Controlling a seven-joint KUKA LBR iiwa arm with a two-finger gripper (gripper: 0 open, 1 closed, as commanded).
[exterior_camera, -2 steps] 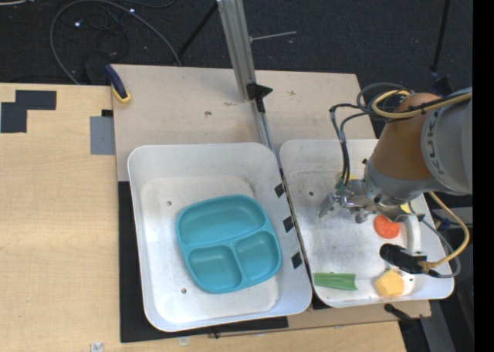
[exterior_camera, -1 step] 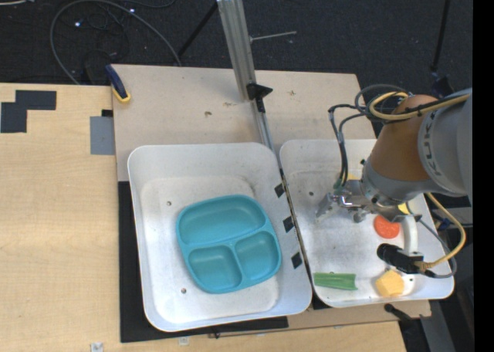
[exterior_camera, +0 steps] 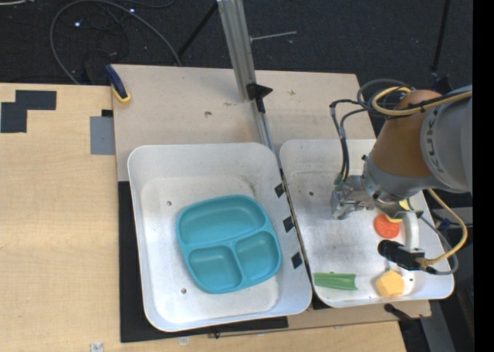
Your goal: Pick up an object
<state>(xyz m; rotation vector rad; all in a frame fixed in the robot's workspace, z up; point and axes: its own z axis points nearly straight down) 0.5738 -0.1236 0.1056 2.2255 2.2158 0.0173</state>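
Near the front edge of the right bin (exterior_camera: 309, 181), three small things lie loose on its white floor: a green block (exterior_camera: 335, 282), flat and lengthwise along the front wall, a yellow piece (exterior_camera: 391, 284) just beside it toward the arm's side, and an orange-red piece (exterior_camera: 387, 226) farther back, partly hidden by the arm. Any of them could serve as the object to pick, and none looks lifted; all three seem to rest on the bin floor. Above the middle of the same bin hangs the claw (exterior_camera: 345, 205), behind the green block and just beside the orange-red piece, with nothing visible between its tips. Whether it is released or clenched I cannot tell, since its tips are small and blurred against the bin. Beside the right bin, the left bin (exterior_camera: 154, 169) holds a teal divided tray (exterior_camera: 228, 243), well apart from the claw. By my judgement the task is at an early stage: nothing is grasped, and the approach, the grip and the lift all remain.
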